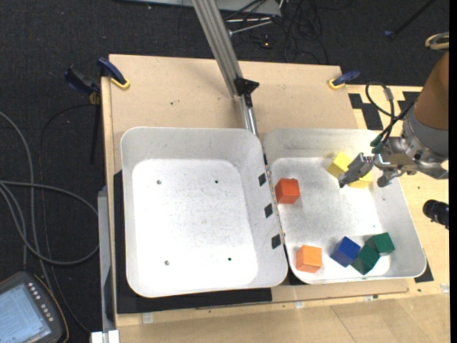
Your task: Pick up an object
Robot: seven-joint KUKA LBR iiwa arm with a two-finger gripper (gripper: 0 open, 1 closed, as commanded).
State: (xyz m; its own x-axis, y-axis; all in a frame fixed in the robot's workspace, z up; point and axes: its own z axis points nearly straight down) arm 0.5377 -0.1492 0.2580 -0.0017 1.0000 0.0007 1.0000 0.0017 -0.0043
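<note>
Two white bins on worktop | jaws at right bin's 2 o'clock, beside yellow block | jaw opening: cannot tell, grip unconfirmed

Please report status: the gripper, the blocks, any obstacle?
Gripper low in right bin, at yellow block; grasp unconfirmed. Five other blocks lie loose there. Nothing in the way.

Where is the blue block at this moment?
The blue block lies in the right bin, near its front edge, between the orange block and the two green blocks.
</note>
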